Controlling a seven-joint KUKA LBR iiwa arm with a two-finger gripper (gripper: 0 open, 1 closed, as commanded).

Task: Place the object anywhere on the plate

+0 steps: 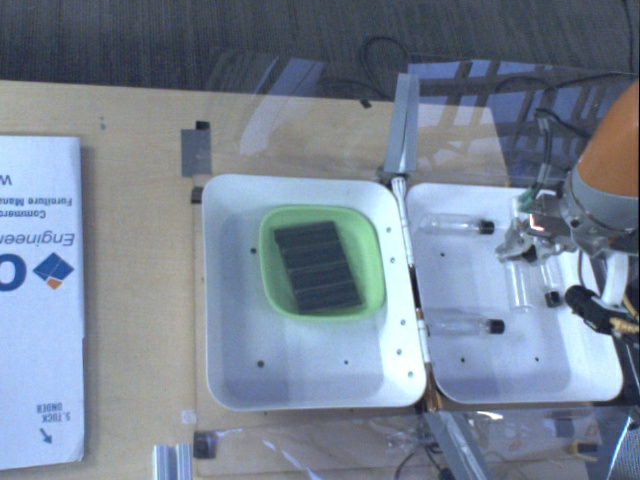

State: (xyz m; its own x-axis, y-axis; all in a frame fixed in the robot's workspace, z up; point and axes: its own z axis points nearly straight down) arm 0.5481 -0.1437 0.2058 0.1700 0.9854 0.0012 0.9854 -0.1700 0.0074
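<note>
Though off the plate (pixel 372 293), upper tube (pixel 450 226) crosswise, cap (pixel 485 227) rightward.

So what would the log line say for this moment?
gripper: over right white bin | clear plastic tubes: in bin | green square plate: left bin, dark ridged block on it

arm (pixel 612 158): cut off by the right edge
gripper (pixel 522 246): fingers too small and blurred to read
tube under gripper (pixel 521 286): upper end hidden
booklet (pixel 38 298): cut off at left
</note>
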